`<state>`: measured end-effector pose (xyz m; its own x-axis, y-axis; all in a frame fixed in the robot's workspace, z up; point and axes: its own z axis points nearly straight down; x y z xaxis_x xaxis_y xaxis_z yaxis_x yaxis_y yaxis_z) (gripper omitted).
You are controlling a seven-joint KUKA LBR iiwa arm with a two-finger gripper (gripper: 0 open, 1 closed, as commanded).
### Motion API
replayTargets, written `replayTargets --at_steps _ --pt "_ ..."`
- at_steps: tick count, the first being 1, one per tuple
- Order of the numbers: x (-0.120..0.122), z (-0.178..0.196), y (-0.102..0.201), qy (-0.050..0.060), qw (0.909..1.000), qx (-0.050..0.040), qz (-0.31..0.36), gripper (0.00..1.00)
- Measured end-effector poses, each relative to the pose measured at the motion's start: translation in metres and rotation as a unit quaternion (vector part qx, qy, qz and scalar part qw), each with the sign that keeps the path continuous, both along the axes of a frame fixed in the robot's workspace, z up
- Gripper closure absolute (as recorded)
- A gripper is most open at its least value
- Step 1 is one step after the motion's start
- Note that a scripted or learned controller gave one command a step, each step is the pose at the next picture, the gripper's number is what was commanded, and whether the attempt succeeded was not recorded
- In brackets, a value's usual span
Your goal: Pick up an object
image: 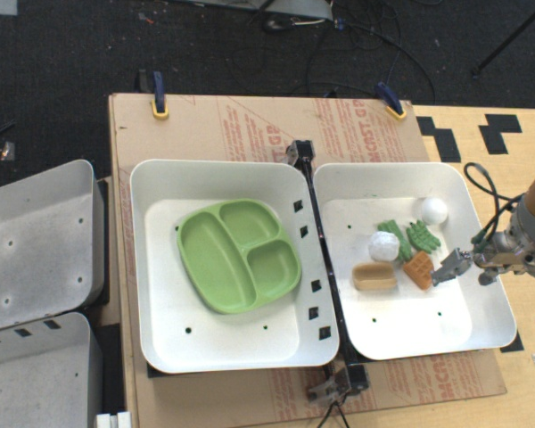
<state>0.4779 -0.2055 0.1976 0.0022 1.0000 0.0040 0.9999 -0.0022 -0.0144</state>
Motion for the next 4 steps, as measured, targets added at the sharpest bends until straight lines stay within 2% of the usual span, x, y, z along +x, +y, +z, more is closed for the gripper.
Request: replayTargets --at_steps 1,2,3,4 --pt "0.002 0.004 0.000 -0.004 1.0000 -0.0011 0.002 0.00" --pt "0.003 -0.062 -0.002 -0.002 1.0000 0.0000 0.000 0.00" --pt "0.002 -0.108 -0.001 -0.006 1.0000 -0.0016 0.000 0.00" --pt "0.003 -0.095 -0.002 -0.008 1.0000 -0.0022 0.000 1.00"
